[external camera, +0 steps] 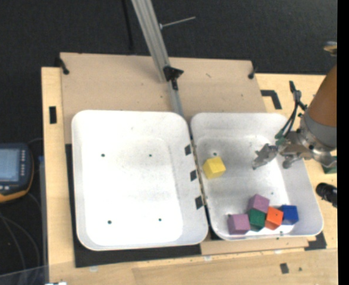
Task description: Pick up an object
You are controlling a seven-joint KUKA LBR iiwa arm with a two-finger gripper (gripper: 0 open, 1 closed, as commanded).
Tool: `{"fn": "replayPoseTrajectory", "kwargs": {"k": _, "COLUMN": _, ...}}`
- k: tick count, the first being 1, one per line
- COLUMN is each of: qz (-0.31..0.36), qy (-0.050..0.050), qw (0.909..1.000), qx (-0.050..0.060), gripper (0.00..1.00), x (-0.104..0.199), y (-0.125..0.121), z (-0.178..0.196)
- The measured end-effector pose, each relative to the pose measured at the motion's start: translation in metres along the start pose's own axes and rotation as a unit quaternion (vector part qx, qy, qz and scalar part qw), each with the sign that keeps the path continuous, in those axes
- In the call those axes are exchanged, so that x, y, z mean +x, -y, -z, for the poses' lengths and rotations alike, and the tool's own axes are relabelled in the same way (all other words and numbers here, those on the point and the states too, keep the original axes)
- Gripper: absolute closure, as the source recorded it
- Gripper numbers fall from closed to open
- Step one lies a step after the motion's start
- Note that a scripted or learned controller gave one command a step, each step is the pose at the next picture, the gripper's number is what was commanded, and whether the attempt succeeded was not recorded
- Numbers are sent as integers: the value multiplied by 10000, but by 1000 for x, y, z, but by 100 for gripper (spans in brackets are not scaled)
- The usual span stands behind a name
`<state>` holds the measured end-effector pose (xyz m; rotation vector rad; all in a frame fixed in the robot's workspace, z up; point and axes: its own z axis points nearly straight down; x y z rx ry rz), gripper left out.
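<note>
Camera view shows me the small yellow cube lying alone in the right white bin, just left of my claw, which hangs spread and empty.

You can count six small blocks, all in the right bin: one yellow block, two purple blocks, one green block, one orange block and one blue block. There are two white bins; the left bin is the second.
</note>
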<state>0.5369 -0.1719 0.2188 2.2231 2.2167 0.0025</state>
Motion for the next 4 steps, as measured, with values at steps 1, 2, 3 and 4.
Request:
{"fn": "replayPoseTrajectory", "kwargs": {"k": 1, "qz": -9, "qy": 6, "qw": 10000, "qx": -21, "gripper": 100, "x": -1, "y": -1, "z": 11}}
{"fn": "replayPoseTrajectory", "kwargs": {"k": 2, "qz": 43, "qy": -14, "qw": 10000, "qx": 51, "gripper": 100, "x": 79, "y": 9, "z": -105}}
{"fn": "replayPoseTrajectory", "kwargs": {"k": 3, "qz": -47, "qy": 59, "qw": 10000, "qx": -26, "gripper": 100, "x": 147, "y": 6, "z": -76}}
{"fn": "replayPoseTrajectory", "kwargs": {"k": 4, "qz": 39, "qy": -4, "qw": 10000, "qx": -22, "gripper": 100, "x": 203, "y": -15, "z": -19}}
